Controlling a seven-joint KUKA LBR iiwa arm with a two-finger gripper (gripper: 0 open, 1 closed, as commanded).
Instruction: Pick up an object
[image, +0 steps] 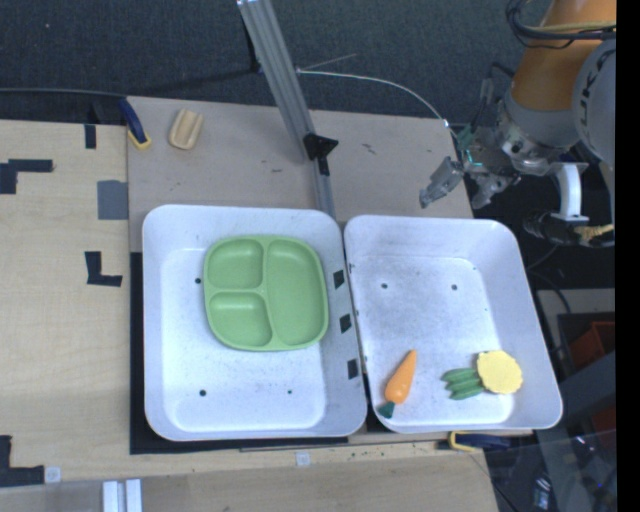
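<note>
- The gripper (452, 185) hangs at the upper right of the frame, just past the right bin's (440, 240) far rim; I cannot tell its state.
- The carrot (401, 377) lies in that bin at lower centre, near the inner wall; the corn (499, 372) and green pod (461, 382) touch each other at lower right.
- Risk: a descent on the carrot may clip the wall; a grab at the corn may catch the pod and slip.
- The left bin (170, 400) holds a green plate (266, 292).
- The bench (60, 300) is pale wood with dark tape marks; a metal post (285, 80) leans across the top.
</note>
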